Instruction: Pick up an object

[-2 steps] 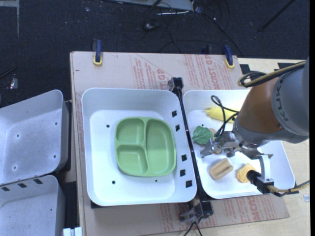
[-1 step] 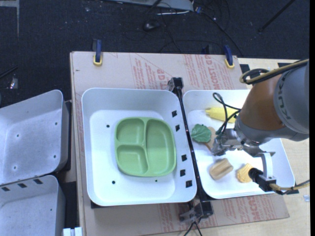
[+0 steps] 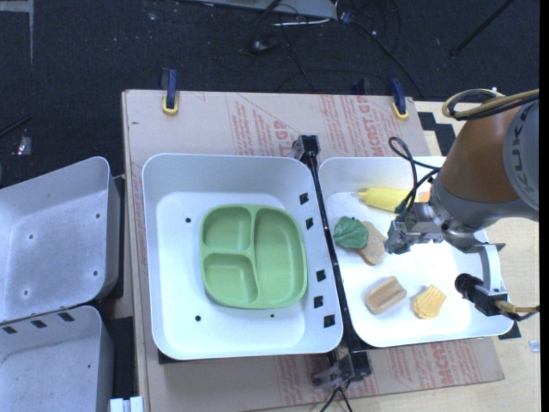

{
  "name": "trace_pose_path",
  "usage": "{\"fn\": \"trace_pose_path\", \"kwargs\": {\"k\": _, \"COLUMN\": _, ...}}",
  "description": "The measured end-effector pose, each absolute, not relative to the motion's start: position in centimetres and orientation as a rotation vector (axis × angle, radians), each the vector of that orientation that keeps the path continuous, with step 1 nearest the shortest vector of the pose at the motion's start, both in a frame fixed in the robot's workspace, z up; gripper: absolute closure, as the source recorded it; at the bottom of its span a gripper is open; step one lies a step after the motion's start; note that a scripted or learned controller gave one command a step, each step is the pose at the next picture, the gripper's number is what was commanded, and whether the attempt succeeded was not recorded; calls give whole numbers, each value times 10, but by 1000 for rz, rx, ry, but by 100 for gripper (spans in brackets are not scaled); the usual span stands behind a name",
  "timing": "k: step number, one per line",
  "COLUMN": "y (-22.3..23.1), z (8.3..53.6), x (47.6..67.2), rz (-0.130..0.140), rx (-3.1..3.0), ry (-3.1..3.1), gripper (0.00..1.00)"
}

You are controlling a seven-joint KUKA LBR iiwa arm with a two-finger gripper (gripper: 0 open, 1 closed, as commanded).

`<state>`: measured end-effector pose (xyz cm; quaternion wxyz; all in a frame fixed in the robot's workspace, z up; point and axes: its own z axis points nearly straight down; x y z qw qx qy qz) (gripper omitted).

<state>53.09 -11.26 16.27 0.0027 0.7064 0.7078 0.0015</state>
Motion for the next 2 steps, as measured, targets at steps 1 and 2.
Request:
{"fn": "trace_pose_path", "kwargs": {"k": 1, "y": -116, "z": 224, "x": 538, "rz": 6, "rx": 2214, "ry": 2220, "gripper": 100}}
{"fn": "trace_pose_path", "kwargs": {"k": 2, "y": -116, "z": 262, "x": 540, "rz": 4, "rx": 2215, "ry": 2221, "gripper": 100}}
